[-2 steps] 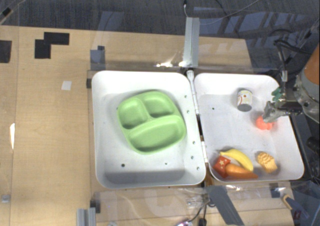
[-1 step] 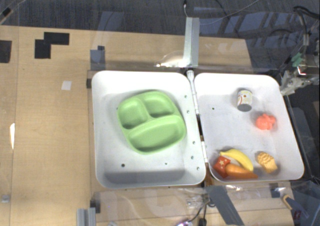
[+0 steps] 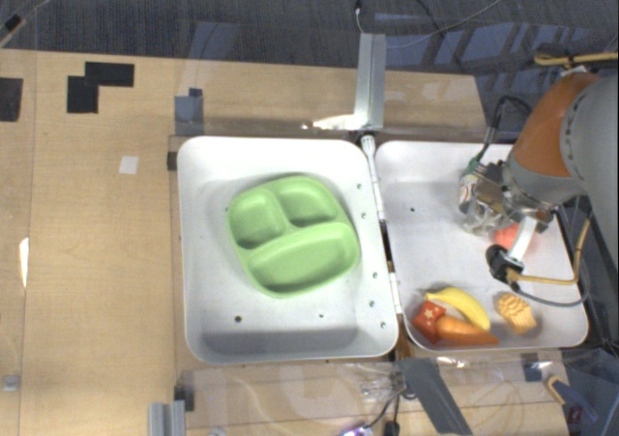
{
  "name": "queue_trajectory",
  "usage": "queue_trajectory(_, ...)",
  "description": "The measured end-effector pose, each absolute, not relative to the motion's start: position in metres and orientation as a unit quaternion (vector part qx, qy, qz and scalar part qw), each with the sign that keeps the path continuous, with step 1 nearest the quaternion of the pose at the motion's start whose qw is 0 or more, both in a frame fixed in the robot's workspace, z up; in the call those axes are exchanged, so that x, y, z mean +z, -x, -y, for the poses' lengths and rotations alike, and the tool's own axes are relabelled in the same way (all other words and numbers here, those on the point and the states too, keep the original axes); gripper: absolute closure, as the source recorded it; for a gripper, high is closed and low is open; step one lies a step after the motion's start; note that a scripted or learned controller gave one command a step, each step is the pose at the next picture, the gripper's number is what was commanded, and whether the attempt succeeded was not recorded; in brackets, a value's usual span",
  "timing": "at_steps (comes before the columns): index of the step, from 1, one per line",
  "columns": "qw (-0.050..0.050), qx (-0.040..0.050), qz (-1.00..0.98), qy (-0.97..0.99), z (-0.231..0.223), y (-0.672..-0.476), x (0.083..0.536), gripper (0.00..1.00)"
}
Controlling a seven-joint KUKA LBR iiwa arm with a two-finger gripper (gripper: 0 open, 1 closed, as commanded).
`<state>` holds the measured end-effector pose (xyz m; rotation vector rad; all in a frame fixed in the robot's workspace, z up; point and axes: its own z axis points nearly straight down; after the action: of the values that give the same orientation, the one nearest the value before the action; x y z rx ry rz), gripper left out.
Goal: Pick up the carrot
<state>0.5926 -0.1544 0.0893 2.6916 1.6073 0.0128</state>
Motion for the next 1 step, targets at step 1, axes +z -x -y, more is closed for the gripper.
queue_trajectory(1,0.004,0.0055,-0.515,-0.857,0.153,-0.5945,0.0998,1.0)
